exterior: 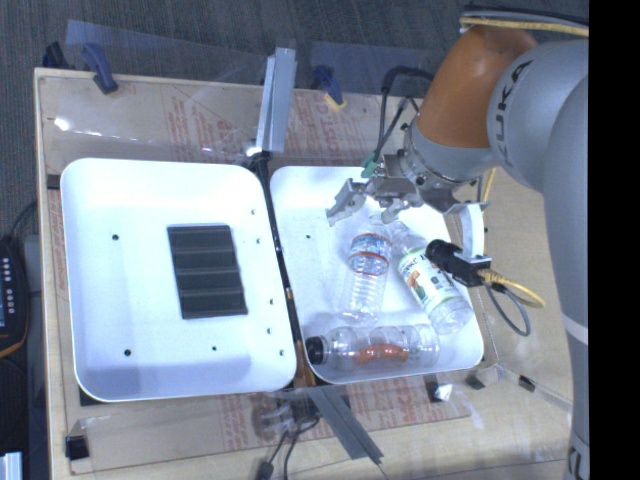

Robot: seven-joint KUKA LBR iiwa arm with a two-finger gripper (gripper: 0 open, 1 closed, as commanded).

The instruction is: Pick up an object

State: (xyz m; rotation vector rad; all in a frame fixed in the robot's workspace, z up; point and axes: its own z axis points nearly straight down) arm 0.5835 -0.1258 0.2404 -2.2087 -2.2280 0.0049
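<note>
Three clear plastic bottles lie in the right bin [300, 198]. One with a blue and red label [367, 266] points toward the back. Another with a white and green label [430, 286] lies slanted at the right. The third [378, 345], with a black cap, rests along the front wall. My gripper [364, 204] hovers over the back of this bin, just beyond the top of the blue-and-red-label bottle. Its fingers [342, 204] are spread open with nothing between them. A dark ribbed rectangular block [207, 270] lies in the middle of the left bin [100, 183].
A metal divider bar [274, 98] rises between the bins at the back. Blue clamps [100, 71] hold the bench sheet at the back. A yellow and black cable [500, 286] hangs from the wrist beside the right bin's right wall.
</note>
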